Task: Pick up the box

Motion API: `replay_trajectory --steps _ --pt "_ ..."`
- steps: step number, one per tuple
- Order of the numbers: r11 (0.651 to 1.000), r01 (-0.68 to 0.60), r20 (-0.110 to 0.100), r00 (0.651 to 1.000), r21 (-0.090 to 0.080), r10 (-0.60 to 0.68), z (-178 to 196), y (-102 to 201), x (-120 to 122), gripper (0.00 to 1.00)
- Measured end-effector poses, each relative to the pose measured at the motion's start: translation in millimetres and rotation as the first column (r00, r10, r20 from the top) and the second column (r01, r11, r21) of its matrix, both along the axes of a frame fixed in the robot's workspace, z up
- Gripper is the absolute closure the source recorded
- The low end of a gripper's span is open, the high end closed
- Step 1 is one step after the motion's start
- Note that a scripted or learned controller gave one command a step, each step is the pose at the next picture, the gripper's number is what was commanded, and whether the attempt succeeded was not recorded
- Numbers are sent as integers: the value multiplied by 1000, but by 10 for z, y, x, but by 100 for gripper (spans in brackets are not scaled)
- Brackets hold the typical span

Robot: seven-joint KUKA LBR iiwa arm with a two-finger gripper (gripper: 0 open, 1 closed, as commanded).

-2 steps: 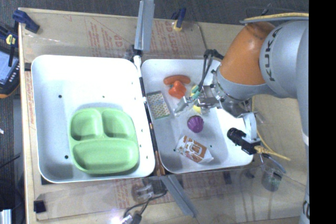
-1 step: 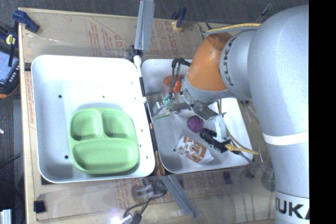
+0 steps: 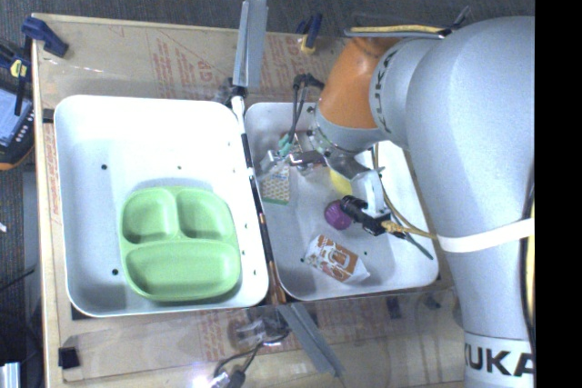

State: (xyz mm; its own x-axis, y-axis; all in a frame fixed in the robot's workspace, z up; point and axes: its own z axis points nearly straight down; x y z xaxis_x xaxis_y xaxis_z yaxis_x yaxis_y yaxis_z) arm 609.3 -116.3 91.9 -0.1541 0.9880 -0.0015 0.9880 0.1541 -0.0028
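box (image 3: 275, 186): small, pale, speckled, by right bin's (image 3: 409, 282) left wall | hand (image 3: 289, 157): just above it, grip unclear

One fixed camera looks down at a slant from above the bench (image 3: 136, 59). Both white bins (image 3: 82, 195) lie fairly near.

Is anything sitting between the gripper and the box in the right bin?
Nothing visible blocks it. The gripper is low at the right bin's left wall, above a small speckled item. The box lies flat toward the front, open from above; the purple object sits beside that path.
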Motion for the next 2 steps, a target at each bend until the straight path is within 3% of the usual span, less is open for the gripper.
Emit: replay_trajectory --steps 1,2 --pt "1000 -5 0 1000 -2 5 103 5 6 100" --pt "995 -102 1 995 3 102 1002 339 -435 100"
